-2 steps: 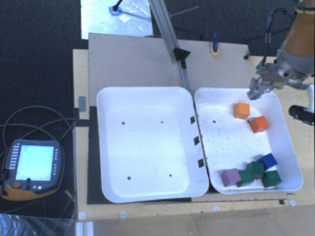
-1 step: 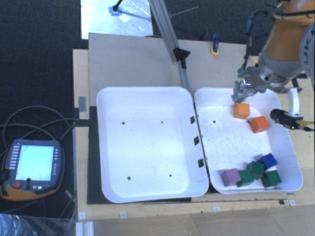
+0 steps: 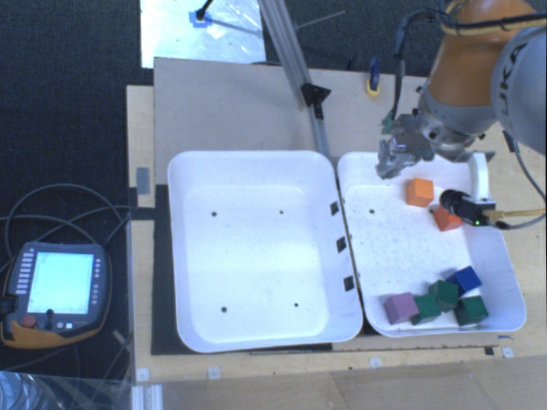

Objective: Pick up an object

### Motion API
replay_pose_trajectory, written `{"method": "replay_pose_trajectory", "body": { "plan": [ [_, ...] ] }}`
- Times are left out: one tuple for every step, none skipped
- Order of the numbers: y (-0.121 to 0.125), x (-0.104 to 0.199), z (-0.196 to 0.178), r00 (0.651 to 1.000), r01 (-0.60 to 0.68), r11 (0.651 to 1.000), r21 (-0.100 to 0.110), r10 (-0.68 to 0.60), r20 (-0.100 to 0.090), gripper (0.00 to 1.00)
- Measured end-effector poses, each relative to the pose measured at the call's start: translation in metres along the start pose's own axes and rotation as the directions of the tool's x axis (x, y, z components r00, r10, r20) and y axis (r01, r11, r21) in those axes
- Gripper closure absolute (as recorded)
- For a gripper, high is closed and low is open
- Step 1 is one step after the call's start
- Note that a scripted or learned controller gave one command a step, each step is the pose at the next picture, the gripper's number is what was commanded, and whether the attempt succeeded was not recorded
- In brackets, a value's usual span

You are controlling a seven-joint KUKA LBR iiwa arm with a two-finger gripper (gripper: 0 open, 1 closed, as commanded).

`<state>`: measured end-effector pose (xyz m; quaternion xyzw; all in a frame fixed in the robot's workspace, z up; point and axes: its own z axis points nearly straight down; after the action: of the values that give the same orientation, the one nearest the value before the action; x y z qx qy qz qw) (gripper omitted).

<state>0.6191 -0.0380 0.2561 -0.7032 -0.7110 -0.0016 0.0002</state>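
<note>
Over the right bin's point(image 3: 359, 229) far edge you see the gripper point(image 3: 391, 162) hovering, its opening impossible to tell, nothing visibly held, just beside the orange block point(image 3: 419, 192) lying inside.

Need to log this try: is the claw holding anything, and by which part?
Nothing held: the claw hangs over the right bin's top-left corner, apart from the orange cube.
</note>
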Motion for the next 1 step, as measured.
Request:
{"method": "replay_pose_trajectory", "body": {
  "plan": [
    [0.0079,0.0513,0.0094,1.0,-0.001,1.0,0.001,0.001,0.001,1.0]
  ]
}}
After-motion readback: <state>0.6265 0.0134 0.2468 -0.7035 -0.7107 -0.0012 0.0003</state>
